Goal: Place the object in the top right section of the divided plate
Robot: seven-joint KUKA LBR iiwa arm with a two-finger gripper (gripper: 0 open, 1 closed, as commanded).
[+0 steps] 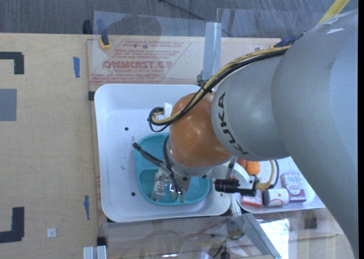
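Hovering: gripper [169,186] low over teal plate [149,164] in left bin [114,138]. Object location: uncertain, possibly small item beneath gripper. Grip state: cannot tell. Target section lies toward one o'clock.

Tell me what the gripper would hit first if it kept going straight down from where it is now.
Most likely the teal divided plate. The gripper points down over the plate's lower part, in the left white bin, close above the plate's floor. Depth is hard to judge from this slanted view, so it may already be touching.
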